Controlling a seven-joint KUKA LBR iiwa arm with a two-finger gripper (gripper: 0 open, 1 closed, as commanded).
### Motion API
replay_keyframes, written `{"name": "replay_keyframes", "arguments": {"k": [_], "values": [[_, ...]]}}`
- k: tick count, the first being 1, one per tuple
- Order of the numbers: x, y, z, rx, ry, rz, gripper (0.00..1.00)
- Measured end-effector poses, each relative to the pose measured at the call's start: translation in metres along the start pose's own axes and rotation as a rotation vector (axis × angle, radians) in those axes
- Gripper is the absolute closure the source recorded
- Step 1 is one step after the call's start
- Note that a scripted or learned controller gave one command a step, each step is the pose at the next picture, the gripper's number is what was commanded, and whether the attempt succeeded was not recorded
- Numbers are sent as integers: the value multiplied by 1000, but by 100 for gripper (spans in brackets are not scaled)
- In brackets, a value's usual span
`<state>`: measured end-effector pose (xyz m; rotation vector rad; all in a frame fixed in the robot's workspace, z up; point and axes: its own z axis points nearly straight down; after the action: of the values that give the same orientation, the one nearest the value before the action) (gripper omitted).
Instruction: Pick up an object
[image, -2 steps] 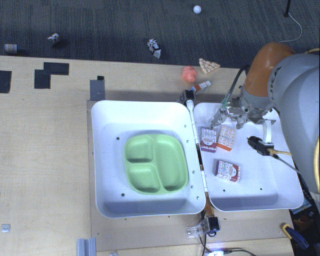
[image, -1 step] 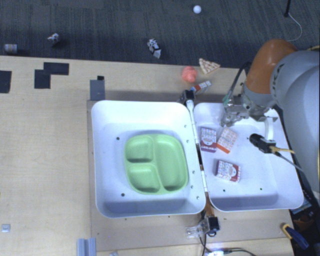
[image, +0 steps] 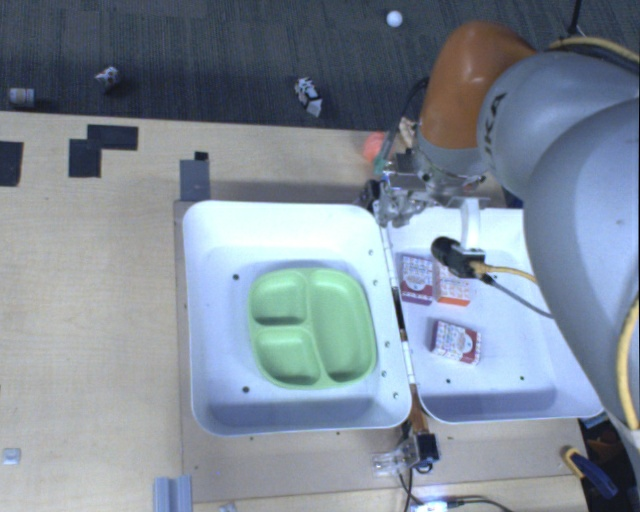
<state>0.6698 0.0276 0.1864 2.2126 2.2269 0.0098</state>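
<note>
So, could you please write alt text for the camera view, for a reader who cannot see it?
A grey robot arm's gripper hovers at the far edge of the right white bin, which holds small packets. The left white bin holds a green divided tray.

Green tray (image: 310, 326) (three compartments) in left bin (image: 205, 300)

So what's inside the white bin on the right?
The right bin holds small packets: one red-and-white packet lying alone, and a pair side by side nearer the gripper. The big grey arm covers the bin's far right part, so anything there is hidden.
</note>
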Motion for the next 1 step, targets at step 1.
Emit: {"name": "replay_keyframes", "arguments": {"k": [1], "values": [[-130, -1, -7, 1, -5, 5, 100]]}}
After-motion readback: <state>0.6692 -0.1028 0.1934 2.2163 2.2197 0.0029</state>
